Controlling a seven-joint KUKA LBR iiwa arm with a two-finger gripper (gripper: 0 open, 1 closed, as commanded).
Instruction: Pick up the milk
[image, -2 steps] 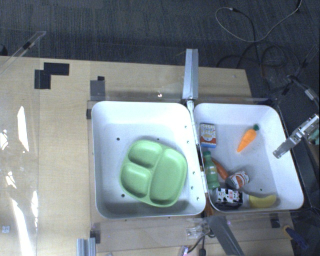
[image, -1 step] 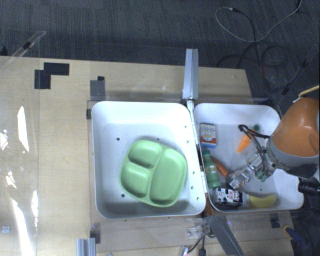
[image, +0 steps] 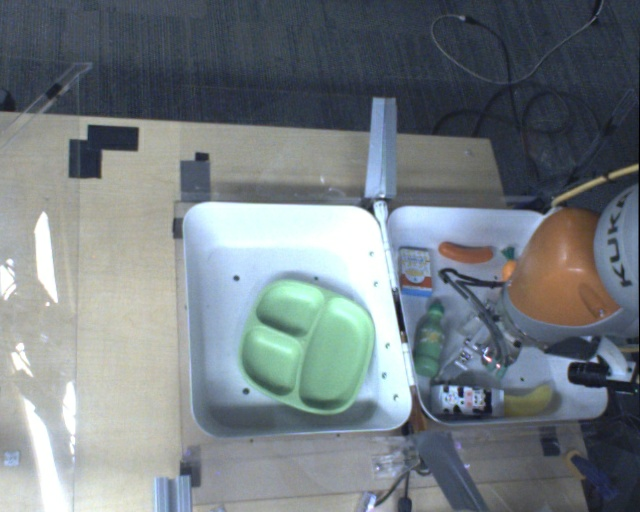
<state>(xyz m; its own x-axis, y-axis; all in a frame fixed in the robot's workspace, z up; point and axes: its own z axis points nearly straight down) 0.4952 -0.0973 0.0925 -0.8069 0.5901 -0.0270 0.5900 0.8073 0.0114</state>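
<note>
the milk (image: 465, 400) lies on its side at the near edge of the right bin (image: 470, 222), a small carton with a black-and-white cow pattern, close to the bin's front wall. just to its right, touching or nearly so, lies a yellow banana (image: 530, 400). the gripper (image: 478, 352) hangs just above the milk, a tangle of thin metal parts and wires beneath the arm's orange band (image: 560, 270), which covers much of the bin's right half; whether it is apart or together i cannot tell, and nothing can be seen clamped in it. a green bottle (image: 430, 338) lies beside the gripper toward the dividing wall, pointing up the bin. further back, a small juice box (image: 415, 268) with an orange and white label lies near the same wall, and an orange carrot (image: 467, 253) lies beside it near the back of the bin.

the left bin (image: 215, 250) holds a green divided plate (image: 308, 346) with three compartments, set near the middle and tilted a little toward the front. both bins sit on a pale wooden bench (image: 100, 300), with a grey metal post (image: 382, 150) rising behind the seam between them. black cables (image: 520, 70) loop over the dark floor behind.
</note>
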